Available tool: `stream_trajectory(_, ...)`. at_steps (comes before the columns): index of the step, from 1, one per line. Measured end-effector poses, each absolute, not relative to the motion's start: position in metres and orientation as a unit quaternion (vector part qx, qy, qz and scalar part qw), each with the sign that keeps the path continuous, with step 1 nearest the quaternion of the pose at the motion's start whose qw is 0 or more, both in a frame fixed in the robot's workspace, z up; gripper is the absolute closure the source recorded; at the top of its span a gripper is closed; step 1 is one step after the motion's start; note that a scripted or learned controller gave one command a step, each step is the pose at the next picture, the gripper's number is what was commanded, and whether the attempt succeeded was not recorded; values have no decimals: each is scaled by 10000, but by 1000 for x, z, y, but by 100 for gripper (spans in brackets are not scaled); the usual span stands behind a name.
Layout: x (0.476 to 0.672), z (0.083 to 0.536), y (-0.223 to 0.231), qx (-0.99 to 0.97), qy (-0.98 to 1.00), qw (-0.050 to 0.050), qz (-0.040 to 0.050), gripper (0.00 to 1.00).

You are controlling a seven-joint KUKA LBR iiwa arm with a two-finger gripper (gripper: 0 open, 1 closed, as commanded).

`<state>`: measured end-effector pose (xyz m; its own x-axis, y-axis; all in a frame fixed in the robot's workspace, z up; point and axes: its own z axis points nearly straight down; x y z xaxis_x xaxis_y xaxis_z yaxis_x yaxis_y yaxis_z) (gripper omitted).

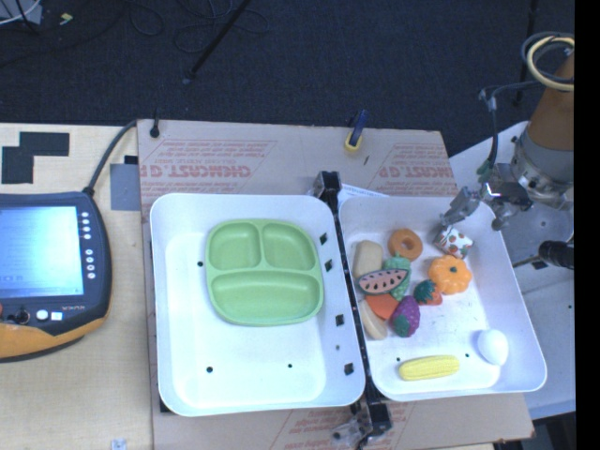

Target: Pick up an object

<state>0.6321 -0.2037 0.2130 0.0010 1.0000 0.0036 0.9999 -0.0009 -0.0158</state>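
We're at the approach step w/ the gripper (457,216) hovering just above a small red-and-white toy (457,242) at the far edge of the right bin (525,345), can't tell the fingers' state, so next we need a straight drop onto it.

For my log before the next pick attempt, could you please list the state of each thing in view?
gripper: above the right bin's far edge, beside a small white toy
green divided plate: upright in the left bin
corn cob: lying flat
white egg: lying near the corner
pendant screen: lit
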Motion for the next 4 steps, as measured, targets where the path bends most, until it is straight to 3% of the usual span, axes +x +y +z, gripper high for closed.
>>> stream_trajectory(1,635,222,-204,-7068,-7074,11,5,0)
stream_trajectory(2,637,160,-196,-7051,-7091,30,17,0)
stream_trajectory(3,645,118,-202,-7050,-7092,-27,14,0)
stream_trajectory(4,648,118,-203,-7059,-7082,-83,-31,0)
